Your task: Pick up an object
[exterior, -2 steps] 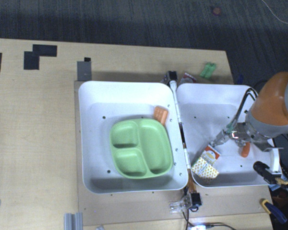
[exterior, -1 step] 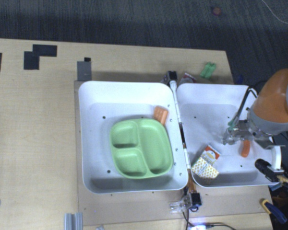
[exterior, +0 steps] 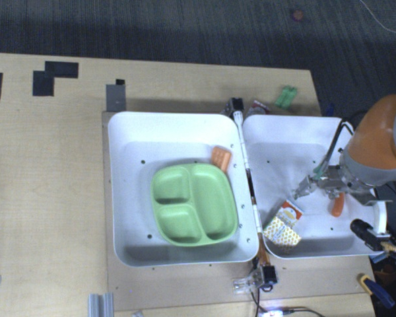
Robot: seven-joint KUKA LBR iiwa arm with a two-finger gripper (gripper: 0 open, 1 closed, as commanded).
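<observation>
Here the gripper [exterior: 315, 183] is hovering in the right bin [exterior: 284, 140], seemingly splayed and holding nothing, though the view is poor. The approach is underway: a carton [exterior: 284, 224] is lying just beside it at the near wall, so the next move is calling for lowering over it.

Evenly lit; perhaps slightly soft

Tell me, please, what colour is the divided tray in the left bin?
Light green, clearest in the camera view.
</observation>
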